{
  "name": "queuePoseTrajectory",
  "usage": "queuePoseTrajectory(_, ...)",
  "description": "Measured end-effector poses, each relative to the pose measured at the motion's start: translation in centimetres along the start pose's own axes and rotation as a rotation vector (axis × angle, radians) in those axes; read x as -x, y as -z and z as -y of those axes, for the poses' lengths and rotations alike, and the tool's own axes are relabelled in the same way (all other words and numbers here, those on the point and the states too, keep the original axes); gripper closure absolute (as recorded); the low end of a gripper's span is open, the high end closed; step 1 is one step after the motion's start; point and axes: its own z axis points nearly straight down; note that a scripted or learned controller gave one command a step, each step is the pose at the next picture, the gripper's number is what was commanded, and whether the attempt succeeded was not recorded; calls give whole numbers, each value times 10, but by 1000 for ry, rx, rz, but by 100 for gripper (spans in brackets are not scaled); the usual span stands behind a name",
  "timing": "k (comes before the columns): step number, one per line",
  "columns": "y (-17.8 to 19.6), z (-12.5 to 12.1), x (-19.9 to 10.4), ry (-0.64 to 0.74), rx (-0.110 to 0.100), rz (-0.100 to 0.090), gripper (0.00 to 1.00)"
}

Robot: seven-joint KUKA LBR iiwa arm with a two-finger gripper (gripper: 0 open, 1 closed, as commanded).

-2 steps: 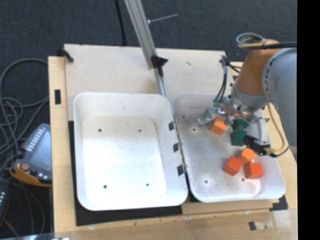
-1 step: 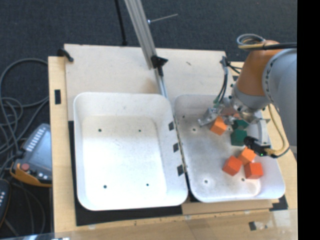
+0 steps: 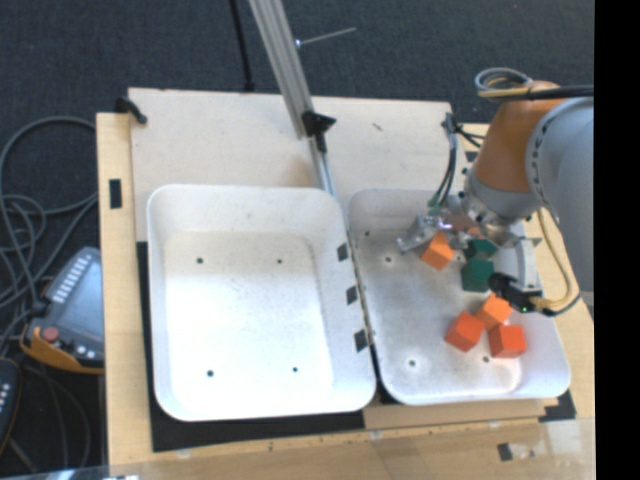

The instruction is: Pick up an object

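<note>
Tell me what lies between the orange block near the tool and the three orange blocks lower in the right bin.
In the camera view, a dark green block lies between the upper orange block and the three-block cluster.

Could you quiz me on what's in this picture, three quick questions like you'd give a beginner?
1. True or false: the blocks all lie in the right bin.
2. What colour is the block that differs from the orange ones? A green, B blue, C yellow.
3. Fill in: the gripper hangs over the ____ bin.

Key: 1 true. 2 A: the green block sits among orange blocks such as the one beside the gripper and three nearer the front. 3 right; the left bin is on the other side.
</note>
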Motion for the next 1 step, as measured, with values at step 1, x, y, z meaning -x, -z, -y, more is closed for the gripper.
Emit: queuePoseTrajectory(1, 0, 0, 0, 0, 0, 0, 0)
